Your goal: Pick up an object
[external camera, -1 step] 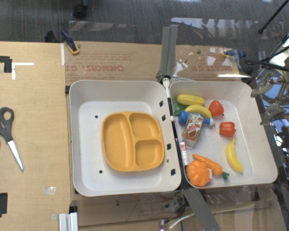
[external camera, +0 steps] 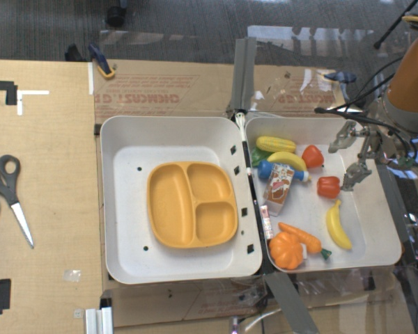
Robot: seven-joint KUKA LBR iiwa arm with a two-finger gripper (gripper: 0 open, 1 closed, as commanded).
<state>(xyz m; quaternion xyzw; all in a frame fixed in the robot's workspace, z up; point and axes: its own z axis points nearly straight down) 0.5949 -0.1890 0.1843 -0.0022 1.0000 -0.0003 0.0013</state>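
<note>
The gripper [external camera: 350, 160] is seen above the right bin [external camera: 383, 252], its two fingers spread apart with nothing between them. Just left of its nearer finger a red pepper [external camera: 327, 186] lies, with a banana [external camera: 338, 227] nearer. A yellow divided tray [external camera: 192, 204] is held in the left bin [external camera: 118, 207].

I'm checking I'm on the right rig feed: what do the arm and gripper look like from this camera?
The arm enters at the right edge with a rounded orange section. Black cables loop off it toward the wrist. The gripper is bare grey metal, with thin angular linkages and slim fingers, above the right bin. No markings are readable.
</note>
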